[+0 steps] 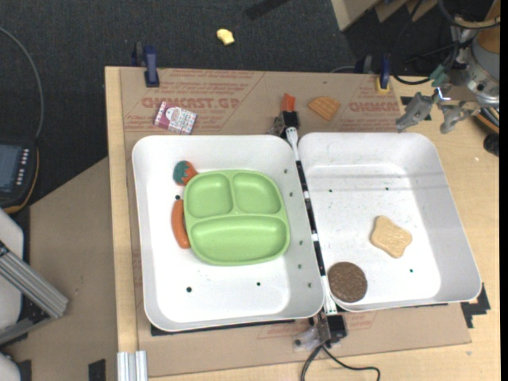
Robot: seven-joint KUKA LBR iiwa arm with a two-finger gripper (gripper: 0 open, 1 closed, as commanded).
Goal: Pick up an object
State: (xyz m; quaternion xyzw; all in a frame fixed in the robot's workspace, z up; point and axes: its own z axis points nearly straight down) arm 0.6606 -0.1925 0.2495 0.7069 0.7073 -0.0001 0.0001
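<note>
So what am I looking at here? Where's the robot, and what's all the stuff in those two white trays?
One camera looks down at a slant on a workbench. The robot arm comes in at the top right; the metal claw at its end hangs above the bench beyond the right tray, holding nothing. Its job is to pick something up. The right tray holds a tan biscuit-shaped toy and a brown round disc. The left tray holds a green divided plate, with an orange sausage-shaped toy and a small green-and-orange toy beside it. Another tan toy lies on the cardboard behind the trays.
</note>
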